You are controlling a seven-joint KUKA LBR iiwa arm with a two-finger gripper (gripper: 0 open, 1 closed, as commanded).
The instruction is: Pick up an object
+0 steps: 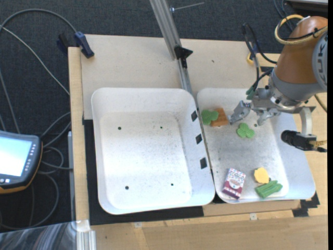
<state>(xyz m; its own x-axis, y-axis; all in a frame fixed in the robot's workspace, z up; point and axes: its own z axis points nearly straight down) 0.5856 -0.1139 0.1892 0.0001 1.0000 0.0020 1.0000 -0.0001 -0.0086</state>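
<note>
Pincer point(251, 116) spread above small green piece point(246, 132); best lowered straight, closing squarely, avoiding orange block point(220, 117) leftward.

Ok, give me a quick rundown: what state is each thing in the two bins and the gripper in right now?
Gripper: fingers spread open, holding nothing, above the right bin.
Small green piece: lying loose on the bin floor, just below the gripper.
Green and orange pieces: touching each other, by the bin's left wall.
Purple packet: lying flat near the front edge.
Yellow piece: resting beside a green block.
Left bin: sitting level beside the right one.
</note>
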